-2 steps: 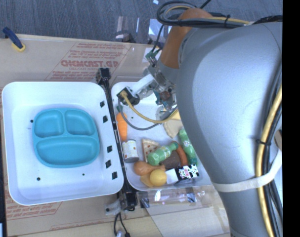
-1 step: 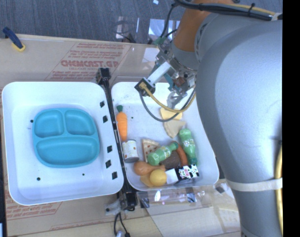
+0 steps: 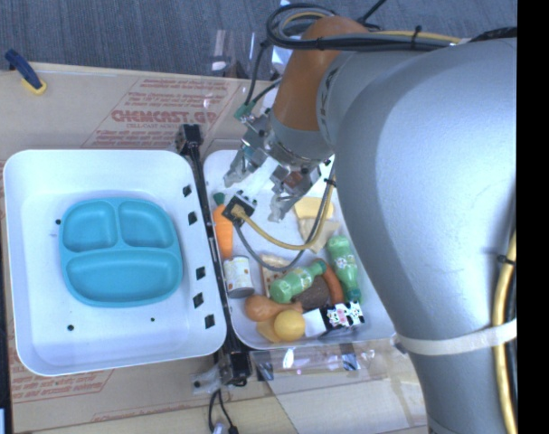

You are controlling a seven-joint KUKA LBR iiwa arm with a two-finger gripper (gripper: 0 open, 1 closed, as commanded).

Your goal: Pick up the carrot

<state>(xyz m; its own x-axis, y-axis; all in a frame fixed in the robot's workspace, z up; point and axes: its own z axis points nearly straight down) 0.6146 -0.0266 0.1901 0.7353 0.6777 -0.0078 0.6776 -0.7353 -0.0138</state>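
The carrot [image 3: 223, 232] is an orange stick lying lengthwise against the left wall of the right bin [image 3: 375, 334]. My gripper [image 3: 259, 186] hangs over the far end of that bin, just above and to the right of the carrot's far tip. Its two fingers [image 3: 237, 167] are spread apart with nothing between them. The gripper is not touching the carrot.
Near the carrot lie a small can [image 3: 239, 275], two green bottles [image 3: 298, 283], a pear-like fruit [image 3: 260, 308], a lemon [image 3: 289, 325], a cow-patterned carton [image 3: 345, 316] and a yellow wedge [image 3: 312, 209]. A blue divided plate [image 3: 120, 248] sits in the left bin [image 3: 25, 269].
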